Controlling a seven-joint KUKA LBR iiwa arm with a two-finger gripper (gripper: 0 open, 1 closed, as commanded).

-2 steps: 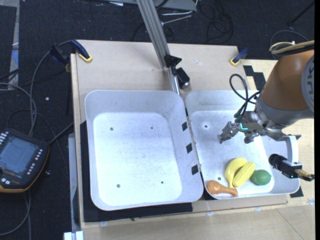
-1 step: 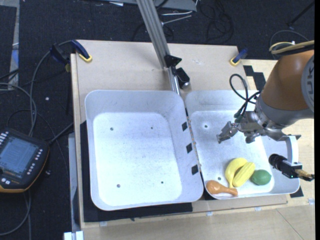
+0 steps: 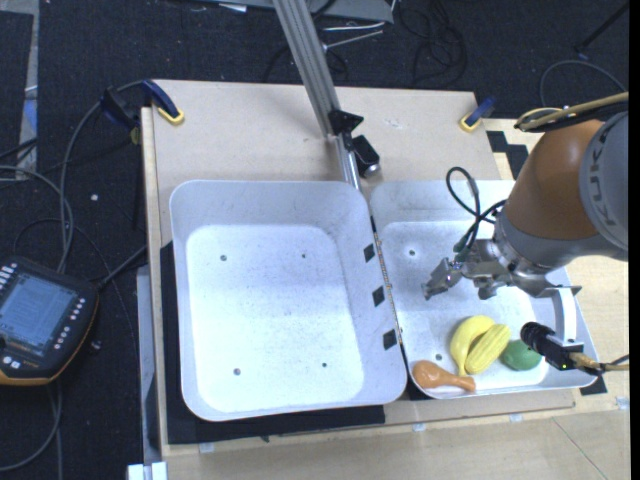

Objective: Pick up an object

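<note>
Nearest, in the right bin's [image 3: 400, 230] near corner, lie an orange spoon [image 3: 441, 375], a banana [image 3: 477, 343] and a green lump [image 3: 520, 355], crowded together. A grab there could nudge neighbours or pinch two. Farther in, the pincer [image 3: 440, 281] hangs over bare floor, apparently holding nothing; its opening I cannot tell.

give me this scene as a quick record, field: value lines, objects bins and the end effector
left bin: white, speckled floor
right bin: white, holds all three objects at its near right corner
yellow object: banana-like, lying flat
green object: right of the yellow one, touching it
orange object: near rim, left of the yellow one
end effector: over the right bin, holding nothing
arm: enters from the right
</note>
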